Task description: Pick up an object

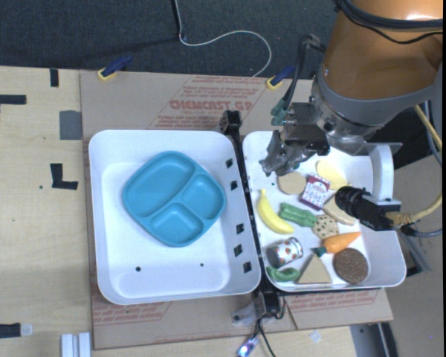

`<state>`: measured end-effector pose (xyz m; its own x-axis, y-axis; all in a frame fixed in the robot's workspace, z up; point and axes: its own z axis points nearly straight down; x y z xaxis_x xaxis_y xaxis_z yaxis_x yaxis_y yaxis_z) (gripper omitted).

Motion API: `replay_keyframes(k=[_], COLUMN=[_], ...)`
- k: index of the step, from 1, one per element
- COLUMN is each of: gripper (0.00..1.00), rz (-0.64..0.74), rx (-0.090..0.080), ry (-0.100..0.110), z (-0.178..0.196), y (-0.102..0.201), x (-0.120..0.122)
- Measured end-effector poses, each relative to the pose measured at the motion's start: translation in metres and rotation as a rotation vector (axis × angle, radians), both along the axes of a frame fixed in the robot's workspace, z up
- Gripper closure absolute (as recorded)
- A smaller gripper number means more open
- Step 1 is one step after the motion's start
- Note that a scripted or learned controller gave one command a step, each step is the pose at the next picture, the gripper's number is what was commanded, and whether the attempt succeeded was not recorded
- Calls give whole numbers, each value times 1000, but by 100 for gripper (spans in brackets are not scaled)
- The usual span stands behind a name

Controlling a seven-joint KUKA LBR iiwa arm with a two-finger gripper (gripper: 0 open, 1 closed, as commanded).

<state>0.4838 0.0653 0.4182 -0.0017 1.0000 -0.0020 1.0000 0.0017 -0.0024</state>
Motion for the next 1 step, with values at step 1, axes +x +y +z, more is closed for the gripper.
replay_keyframes(k=[1], gripper=[100], rz=[1], rx=[-1], ry=[2], z=[10], y=[0], x=[0])
